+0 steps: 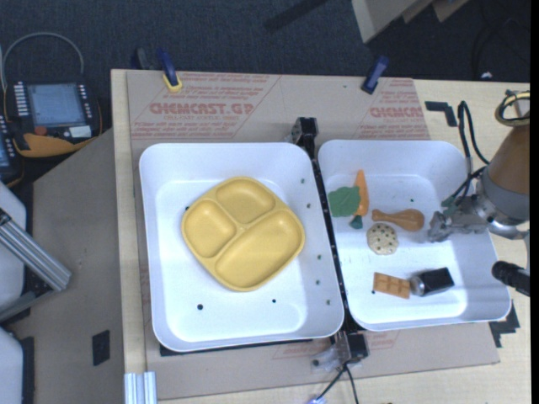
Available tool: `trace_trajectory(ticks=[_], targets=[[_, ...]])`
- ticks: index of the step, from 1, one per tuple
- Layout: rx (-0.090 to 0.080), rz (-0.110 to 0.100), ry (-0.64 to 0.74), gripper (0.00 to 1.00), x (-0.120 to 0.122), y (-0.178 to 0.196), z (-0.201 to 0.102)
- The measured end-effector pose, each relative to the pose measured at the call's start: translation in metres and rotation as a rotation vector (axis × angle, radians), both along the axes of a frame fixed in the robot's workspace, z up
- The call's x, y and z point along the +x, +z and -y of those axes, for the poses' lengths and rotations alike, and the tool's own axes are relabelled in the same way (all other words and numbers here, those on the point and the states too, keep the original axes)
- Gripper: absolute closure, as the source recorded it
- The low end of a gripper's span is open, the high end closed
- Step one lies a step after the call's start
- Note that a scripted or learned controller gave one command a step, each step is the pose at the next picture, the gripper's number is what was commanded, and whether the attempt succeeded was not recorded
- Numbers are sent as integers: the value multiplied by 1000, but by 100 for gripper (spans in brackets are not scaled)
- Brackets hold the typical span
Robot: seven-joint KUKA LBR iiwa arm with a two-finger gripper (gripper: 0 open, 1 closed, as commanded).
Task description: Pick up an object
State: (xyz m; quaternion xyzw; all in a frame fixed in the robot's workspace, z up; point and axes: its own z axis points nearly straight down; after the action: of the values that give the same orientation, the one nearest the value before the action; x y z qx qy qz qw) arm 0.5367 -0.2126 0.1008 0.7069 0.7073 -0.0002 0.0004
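The gripper (441, 224) hangs low at the right side of the right-hand shallow white plastic bin (421, 314), and whether it is apart or together I cannot tell — nothing visibly sits in it.

The closest candidate is the tan drumstick-shaped toy (399, 219), just beside the gripper toward the bin's middle. It looks smooth, rounded and hard, so an off-centre close would likely squirt it sideways.

Further off the same way lies the round speckled cookie (382, 239), flat and thin — hard to get under. Below the gripper, the small black glossy block (432, 281) touches the orange ridged wafer bar (392, 285), so reaching for one may drag both.

The green leafy piece with the orange carrot-like stick (351, 199) lies beyond the drumstick. Well apart, the second white bin (164, 310) holds a yellow sectioned plastic plate (243, 232).
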Motion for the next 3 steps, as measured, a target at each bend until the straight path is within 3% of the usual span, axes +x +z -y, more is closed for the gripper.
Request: trace_trajectory(ticks=[2,3], targets=[[-3,8,2,100,12,118,-3],[-2,2,1,100,12,114,-2]])
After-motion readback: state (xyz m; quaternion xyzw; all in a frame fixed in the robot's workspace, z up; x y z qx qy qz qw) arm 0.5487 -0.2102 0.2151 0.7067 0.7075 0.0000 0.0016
